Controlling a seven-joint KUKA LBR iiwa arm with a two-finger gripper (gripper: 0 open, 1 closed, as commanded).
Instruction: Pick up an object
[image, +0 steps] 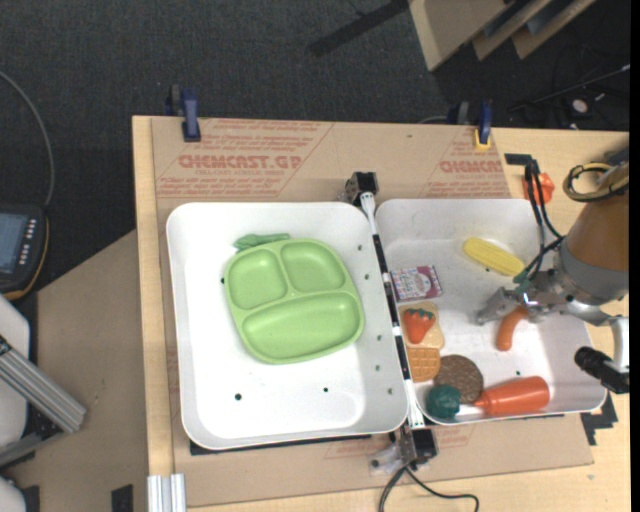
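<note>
**Gripper low in the right bin, beside a small orange-red piece**

From my overhead camera I see the arm (600, 240) reaching in from the right, its gripper (515, 300) down inside the right bin (450, 215). I cannot tell how it is set at this angle. A small orange-red sausage-shaped piece (510, 328) lies tilted just under the tip, touching or nearly so; I can't say it is gripped.

Elsewhere in that bin: a yellow corn cob (492, 255) toward the far side, a pink and white packet (416, 283) by the left wall, a strawberry (420, 324) just below it, then a waffle (424, 360), a brown round patty (460, 375), a teal piece (442, 401) and a carrot (515, 396) along the near wall.

The left bin (200, 300) holds a green divided plate (292, 300), lying flat.
</note>
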